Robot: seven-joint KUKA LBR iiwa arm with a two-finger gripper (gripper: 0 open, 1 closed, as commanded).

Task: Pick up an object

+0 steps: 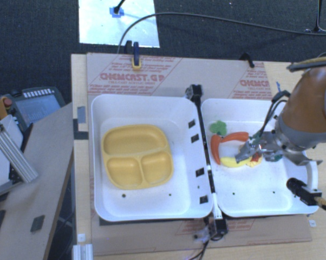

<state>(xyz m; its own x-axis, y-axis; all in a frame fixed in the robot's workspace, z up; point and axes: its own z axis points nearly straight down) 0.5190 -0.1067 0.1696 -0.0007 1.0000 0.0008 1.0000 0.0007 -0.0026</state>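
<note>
In the right bin (260,199) lies a small heap of toy food: an orange carrot (223,141) curved around a green leafy piece (219,127), with a yellow banana-like piece (236,163) below it and a small red bit (255,157) beside that. My gripper (248,151) reaches in from the right and sits low over the heap, its tips at the yellow piece and the carrot's right end. Nothing is visibly lifted.
The left bin (114,199) holds a yellow divided tray (136,155). A black clip rail (202,156) separates the bins. A black cylinder (298,188) on the arm hangs over the right bin's near right corner. A teach pendant (36,107) lies far left.
</note>
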